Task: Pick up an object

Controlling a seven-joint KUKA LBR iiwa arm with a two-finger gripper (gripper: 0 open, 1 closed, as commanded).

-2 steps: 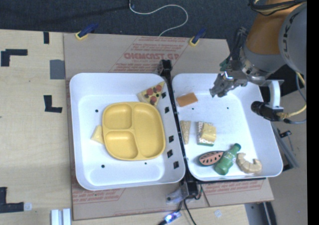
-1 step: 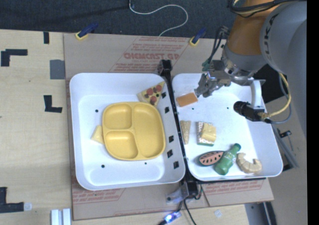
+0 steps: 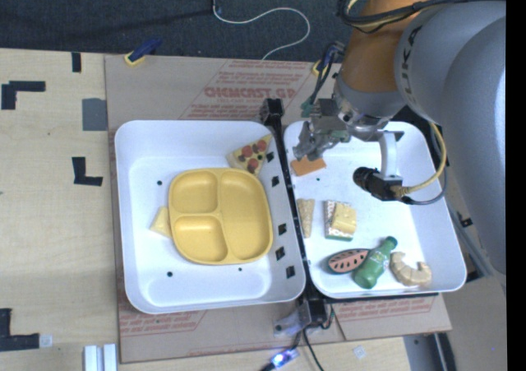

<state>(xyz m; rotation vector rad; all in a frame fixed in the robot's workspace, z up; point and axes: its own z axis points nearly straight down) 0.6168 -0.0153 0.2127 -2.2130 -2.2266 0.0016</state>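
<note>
From the overhead camera I see the arm (image 3: 427, 57) reaching in from the right, its orange band sitting high over the far edge of the right bin (image 3: 427, 275). The gripper (image 3: 315, 145) hangs low at the far left corner of that bin, close to the divider between the two bins. Just beneath its tip lies a small orange block (image 3: 308, 167); the metal fingers seem to touch or overlap its upper edge, but I cannot tell from here whether they are spread, pressed together or pinching it.

In the right bin I also see a pale wedge (image 3: 306, 216) near the left wall, a sandwich-like piece (image 3: 340, 220) just beside it, and toward the near edge a watermelon slice (image 3: 346, 261), a green bottle (image 3: 375, 263) touching it, and a tan piece (image 3: 410, 271) just right of the bottle. A black cylindrical part (image 3: 374, 183) on a cable hangs over the middle of this bin.

The left bin (image 3: 144, 279) holds a yellow divided plate (image 3: 220, 215), with a yellow piece (image 3: 161, 220) poking out from under its left side and a pizza slice (image 3: 251, 155) near the far right corner
</note>
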